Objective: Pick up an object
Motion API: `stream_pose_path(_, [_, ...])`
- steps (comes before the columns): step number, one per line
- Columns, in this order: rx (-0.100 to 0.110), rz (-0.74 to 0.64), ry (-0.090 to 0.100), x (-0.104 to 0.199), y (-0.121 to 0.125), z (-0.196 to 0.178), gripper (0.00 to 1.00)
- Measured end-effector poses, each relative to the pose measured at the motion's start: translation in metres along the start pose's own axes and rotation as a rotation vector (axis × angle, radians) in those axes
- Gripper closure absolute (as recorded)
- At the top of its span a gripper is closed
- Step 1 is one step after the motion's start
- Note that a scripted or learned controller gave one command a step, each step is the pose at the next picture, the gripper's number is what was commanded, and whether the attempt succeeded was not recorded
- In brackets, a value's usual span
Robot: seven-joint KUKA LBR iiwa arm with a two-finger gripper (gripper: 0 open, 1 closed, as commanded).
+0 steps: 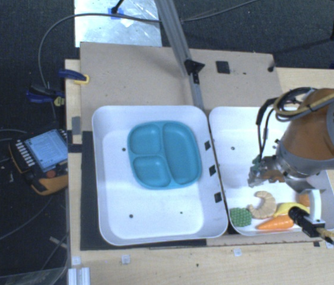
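Two shallow white plastic bins, smooth and glossy with rounded corners, sit side by side on a tan board. Your left bin holds a blue divided plate: matte plastic, rounded-rectangle outline, three compartments, one long on its right side and two smaller on its left.

Your right bin has the pickable stuff bunched at its near edge. Croissant: tan, curved crescent shape, looks like toy food. Just left of it, a green bumpy piece, roundish, rough texture, maybe toy broccoli, can't say for sure. Carrot: orange, tapered, lying flat along the bin's near wall. A yellow piece sits just above the carrot and right of the croissant, partly hidden, shape unclear.

Your gripper is grey metal, hanging over the right bin just above the croissant and close to it. Can't tell whether the jaws are open or closed; too small and blurred. Nothing visibly between them. Arm behind it is grey with a glossy orange band, black cables looped over the top.

Left of the bench on dark carpet there's a handheld pendant with a bluish screen; no text readable. No legible labels or brands anywhere.
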State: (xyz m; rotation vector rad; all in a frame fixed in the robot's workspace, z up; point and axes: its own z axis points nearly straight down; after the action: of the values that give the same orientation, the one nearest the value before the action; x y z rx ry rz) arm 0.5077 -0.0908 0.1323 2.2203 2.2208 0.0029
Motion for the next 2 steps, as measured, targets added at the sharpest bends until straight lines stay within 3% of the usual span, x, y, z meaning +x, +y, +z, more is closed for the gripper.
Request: stream_pose_path(2, [-0.006,-0.005,-0.002,0.001,-0.001,-0.098,1.00])
